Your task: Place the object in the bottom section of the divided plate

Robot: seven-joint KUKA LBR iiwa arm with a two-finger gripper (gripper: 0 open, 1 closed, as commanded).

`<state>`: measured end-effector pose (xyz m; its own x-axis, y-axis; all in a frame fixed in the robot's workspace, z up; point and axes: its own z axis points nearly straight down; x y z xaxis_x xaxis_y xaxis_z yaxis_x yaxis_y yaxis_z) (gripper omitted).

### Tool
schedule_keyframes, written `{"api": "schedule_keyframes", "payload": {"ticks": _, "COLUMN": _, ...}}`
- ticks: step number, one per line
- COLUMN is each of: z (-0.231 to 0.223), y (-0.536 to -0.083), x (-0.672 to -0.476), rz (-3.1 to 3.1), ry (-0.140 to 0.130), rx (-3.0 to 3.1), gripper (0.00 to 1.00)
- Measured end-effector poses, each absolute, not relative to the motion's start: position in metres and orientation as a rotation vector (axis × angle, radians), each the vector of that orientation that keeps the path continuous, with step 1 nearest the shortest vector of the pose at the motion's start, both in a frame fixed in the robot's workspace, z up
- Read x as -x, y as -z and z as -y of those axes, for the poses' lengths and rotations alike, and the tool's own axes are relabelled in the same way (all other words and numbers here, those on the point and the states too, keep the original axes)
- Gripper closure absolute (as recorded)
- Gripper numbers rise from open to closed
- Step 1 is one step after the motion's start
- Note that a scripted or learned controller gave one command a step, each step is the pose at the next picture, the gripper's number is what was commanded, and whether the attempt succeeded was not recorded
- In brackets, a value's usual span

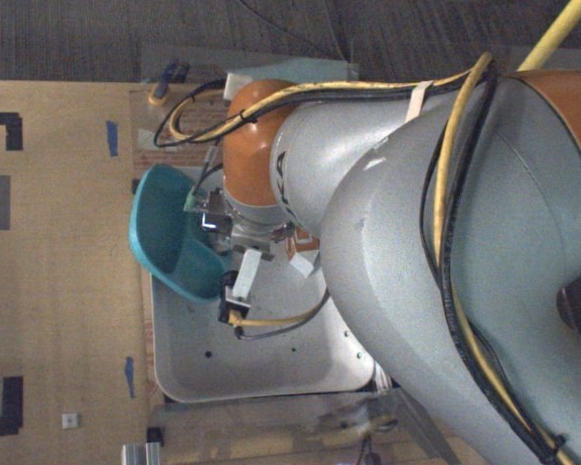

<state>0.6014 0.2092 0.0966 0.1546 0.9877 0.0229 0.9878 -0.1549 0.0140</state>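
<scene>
Down at the wrist, the pincer (205, 223) sits at the edge of a teal plate (169, 232), but the arm's own body covers the tips, so whether it is released or clenched cannot be told, nor whether it has hold of anything. The teal plate is tilted up on its side, its hollow facing the wrist, and it leans over the left rim of the white bin (271, 366), partly above the bin floor and partly above the tan counter (58, 260). Its inner sections cannot be made out from this angle. Just beside the plate, a small white block (243, 279) with a black end hangs from the wrist, and a yellow cable (281, 322) loops from it over the bin floor. The orange band (247, 158) sits just above, with the grey arm (445, 260) spreading across the right side. Black tape marks (2, 129) and blue tape strips (112, 138) lie on the counter toward its left edge.
</scene>
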Motion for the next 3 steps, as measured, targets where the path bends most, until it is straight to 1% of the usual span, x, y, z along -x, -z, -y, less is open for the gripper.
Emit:
{"api": "schedule_keyframes", "payload": {"ticks": 1, "z": -0.231, "y": -0.091, "x": -0.622, "rz": 1.401, "ry": 0.012, "rx": 2.810, "gripper": 1.00}}
{"api": "schedule_keyframes", "payload": {"ticks": 2, "z": -0.224, "y": -0.092, "x": -0.545, "rz": 1.373, "ry": 0.014, "rx": 2.826, "gripper": 1.00}}
{"api": "schedule_keyframes", "payload": {"ticks": 3, "z": -0.136, "y": -0.098, "x": -0.596, "rz": 0.881, "ry": 0.040, "rx": 3.004, "gripper": 1.00}}
